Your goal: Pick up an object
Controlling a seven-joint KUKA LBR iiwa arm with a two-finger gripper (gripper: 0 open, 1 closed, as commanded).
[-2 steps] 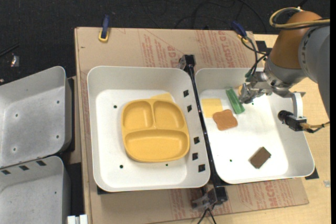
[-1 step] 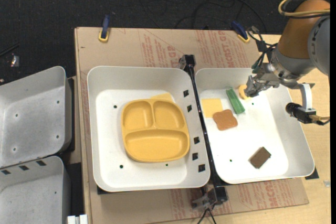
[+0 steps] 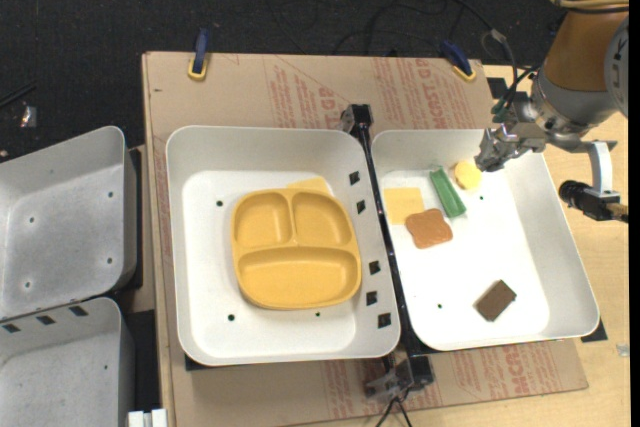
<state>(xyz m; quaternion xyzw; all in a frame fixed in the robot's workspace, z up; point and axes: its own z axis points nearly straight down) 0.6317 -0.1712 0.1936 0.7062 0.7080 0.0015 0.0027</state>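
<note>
Holding yellow tray [image 3: 296,250]: left bin [image 3: 190,165]. Right bin [image 3: 560,245]: green stick [image 3: 447,192], brown block [image 3: 495,299] (hand [image 3: 490,155] grip unclear).

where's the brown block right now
In the camera view, the brown block lies in the right bin, toward its near right corner, apart from the other pieces and below the orange-brown piece.
</note>
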